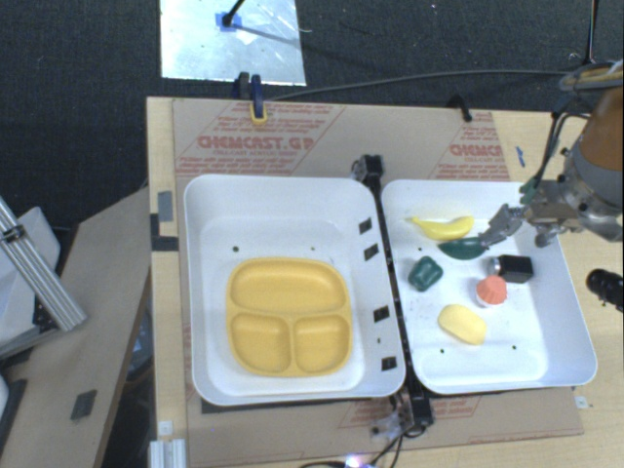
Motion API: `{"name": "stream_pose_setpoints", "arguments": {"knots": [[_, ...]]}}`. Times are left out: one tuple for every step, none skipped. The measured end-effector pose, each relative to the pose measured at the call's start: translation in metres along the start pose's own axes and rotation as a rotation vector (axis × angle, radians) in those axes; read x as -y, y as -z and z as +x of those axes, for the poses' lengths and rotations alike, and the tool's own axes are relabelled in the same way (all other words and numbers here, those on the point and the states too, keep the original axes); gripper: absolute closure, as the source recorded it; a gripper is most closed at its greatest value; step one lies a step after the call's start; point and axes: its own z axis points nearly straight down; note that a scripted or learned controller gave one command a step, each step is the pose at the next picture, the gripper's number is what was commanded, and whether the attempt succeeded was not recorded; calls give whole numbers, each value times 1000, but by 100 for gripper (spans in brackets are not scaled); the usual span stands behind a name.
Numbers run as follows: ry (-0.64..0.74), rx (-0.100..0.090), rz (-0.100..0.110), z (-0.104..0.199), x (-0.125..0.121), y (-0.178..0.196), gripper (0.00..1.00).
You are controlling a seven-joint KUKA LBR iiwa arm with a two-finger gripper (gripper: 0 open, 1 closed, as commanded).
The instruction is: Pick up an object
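Two bins are sitting side by side on the tabletop (159,154). The left bin (205,261) is carrying a yellow plate (290,315) at its centre. The right bin (556,349) is holding the loose pieces, so the arm (600,154) is reaching in over that bin's right edge. The tool (499,224) is hanging low near the far edge, just beside a green piece (460,251) that is lying against a banana (444,227); whether the tool is open or closed cannot be told. A teal block (424,274) is lying toward the left edge, a red ball (492,292) mid-bin, and a lemon (462,324) toward the near edge. Being closest to the tool, the green piece is probably serving as the target, though the banana is crowding any grasp.
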Motion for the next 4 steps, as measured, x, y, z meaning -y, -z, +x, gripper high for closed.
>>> {"name": "stream_pose_setpoints", "arguments": {"knots": [[3, 2, -12, 0, -2, 6, 0], [1, 1, -9, 1, -9, -38, 0], [0, 0, -7, 5, -7, -100, 0], [2, 4, -21, -2, -7, -155, 0]]}}
